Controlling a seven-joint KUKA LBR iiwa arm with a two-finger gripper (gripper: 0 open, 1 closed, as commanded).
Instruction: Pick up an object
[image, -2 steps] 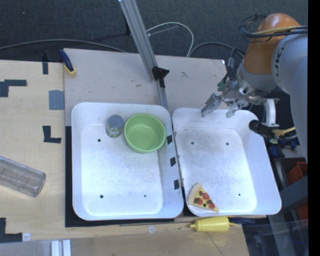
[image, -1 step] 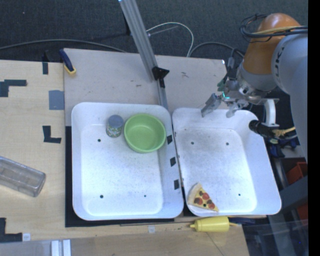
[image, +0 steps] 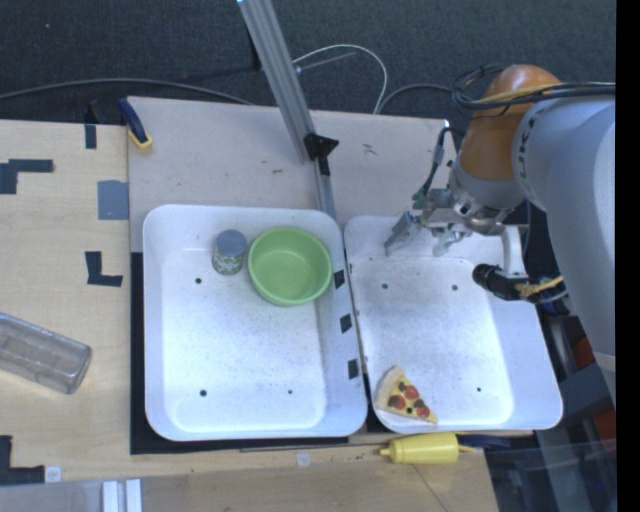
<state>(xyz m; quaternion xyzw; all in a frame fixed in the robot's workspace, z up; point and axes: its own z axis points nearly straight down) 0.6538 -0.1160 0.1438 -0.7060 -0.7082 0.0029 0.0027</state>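
Observation:
In the camera view the left bin holds a green bowl at its back, with a small grey-lidded jar just to the bowl's left. A toy pizza slice lies at the front left corner of the right bin. My gripper hangs over the back edge of the right bin, fingers apart and nothing between them. It is far from the pizza slice and to the right of the bowl.
A yellow bottle lies on the bench just in front of the right bin. A clear plastic container rests on the bench at far left. A slanted metal pole stands behind the bins.

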